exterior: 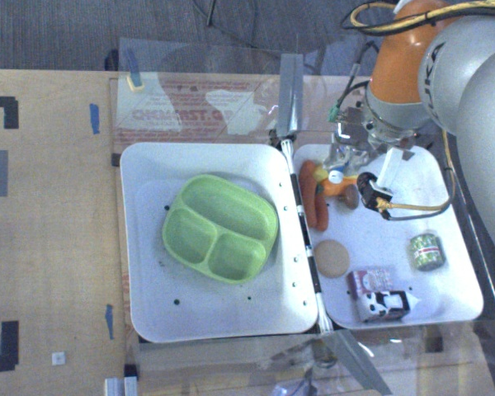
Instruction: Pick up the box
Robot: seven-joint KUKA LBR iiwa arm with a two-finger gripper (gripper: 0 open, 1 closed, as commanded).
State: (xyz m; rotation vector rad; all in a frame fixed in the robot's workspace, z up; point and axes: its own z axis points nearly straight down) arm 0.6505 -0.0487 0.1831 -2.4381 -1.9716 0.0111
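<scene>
Gripper [343, 157] hangs over the right bin's [458, 291] far end above the hot dog [314, 201], finger state unreadable; box [378, 294] lies untouched near the front rim, well apart, so no grasp lined up yet.

Black "KUKA" lettering stands on the grey arm [466, 64], just below its orange band. Faded reddish print marks the clear sheet [200, 110] behind the left bin [140, 246], too blurred to read.
</scene>
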